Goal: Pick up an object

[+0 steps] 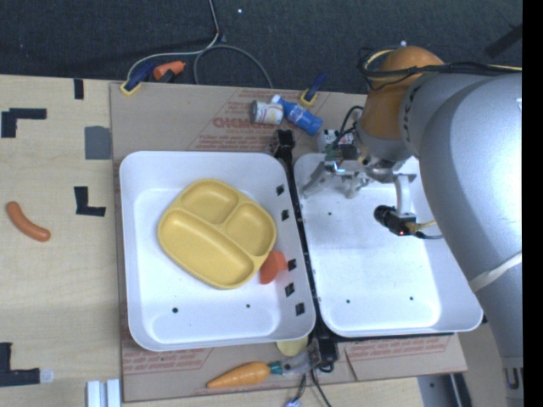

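2 white bins: left bin (140, 312) has 1 yellow plate (216, 231), 1 orange piece (272, 267) at its 4 o'clock. Gripper (344, 175) over right bin (382, 312), grip state unreadable, arm-blocked.

Two white bins (136, 227), one yellow divided plate (218, 231), one carrot (238, 375), one sausage (27, 221), one bottle (287, 113).

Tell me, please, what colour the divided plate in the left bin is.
Yellow; the divided plate shows in the camera view.

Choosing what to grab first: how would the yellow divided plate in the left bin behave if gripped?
The yellow plate looks like stiff moulded plastic, so probably light and rigid. Its glossy, shallow rim may slip in a pinch. It lies flat, so a push would likely slide it rather than tip it.
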Robot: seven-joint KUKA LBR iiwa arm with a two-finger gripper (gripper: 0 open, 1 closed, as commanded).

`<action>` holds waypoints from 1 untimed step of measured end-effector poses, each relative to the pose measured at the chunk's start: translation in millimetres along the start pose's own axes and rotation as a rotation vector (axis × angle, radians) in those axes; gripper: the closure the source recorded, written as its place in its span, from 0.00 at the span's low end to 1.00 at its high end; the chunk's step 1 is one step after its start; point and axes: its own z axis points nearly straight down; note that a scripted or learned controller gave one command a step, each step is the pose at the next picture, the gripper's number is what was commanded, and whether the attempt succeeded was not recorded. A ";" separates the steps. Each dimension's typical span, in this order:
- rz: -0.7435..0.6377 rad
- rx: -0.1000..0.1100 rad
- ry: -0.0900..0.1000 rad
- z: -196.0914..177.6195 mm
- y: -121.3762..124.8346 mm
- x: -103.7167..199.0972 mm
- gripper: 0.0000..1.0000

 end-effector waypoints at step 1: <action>0.004 -0.008 0.000 -0.5 -13.3 0.9 0.00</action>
